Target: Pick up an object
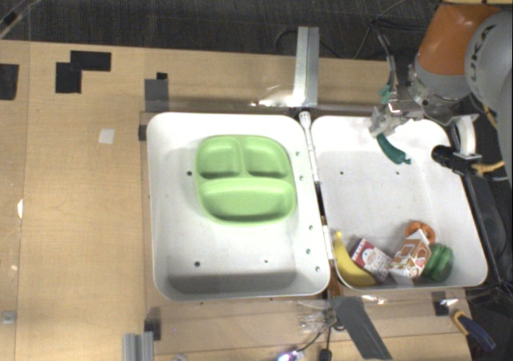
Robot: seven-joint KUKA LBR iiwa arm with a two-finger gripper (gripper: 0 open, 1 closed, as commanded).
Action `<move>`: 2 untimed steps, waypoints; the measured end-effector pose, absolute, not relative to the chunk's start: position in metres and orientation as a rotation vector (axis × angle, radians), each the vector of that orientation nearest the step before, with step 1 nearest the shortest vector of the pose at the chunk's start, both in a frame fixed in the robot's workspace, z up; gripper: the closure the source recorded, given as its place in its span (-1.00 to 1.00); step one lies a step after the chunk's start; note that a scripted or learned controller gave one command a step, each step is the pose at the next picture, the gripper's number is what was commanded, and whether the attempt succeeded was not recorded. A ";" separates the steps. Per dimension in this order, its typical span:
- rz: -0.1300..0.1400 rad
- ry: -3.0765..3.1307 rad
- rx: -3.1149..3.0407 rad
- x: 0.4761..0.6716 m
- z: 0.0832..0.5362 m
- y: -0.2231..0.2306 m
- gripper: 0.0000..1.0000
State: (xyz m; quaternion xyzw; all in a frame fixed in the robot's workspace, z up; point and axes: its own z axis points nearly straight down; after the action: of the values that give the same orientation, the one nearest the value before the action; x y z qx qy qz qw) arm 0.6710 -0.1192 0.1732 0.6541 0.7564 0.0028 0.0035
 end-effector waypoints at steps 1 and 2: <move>0.007 2.052 2.373 0.670 0.173 -0.102 1.00; 0.006 2.286 2.149 0.619 0.210 -0.065 1.00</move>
State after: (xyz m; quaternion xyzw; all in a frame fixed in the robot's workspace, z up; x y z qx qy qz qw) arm 0.6194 -0.0647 0.2097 0.6848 0.7287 0.0021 0.0020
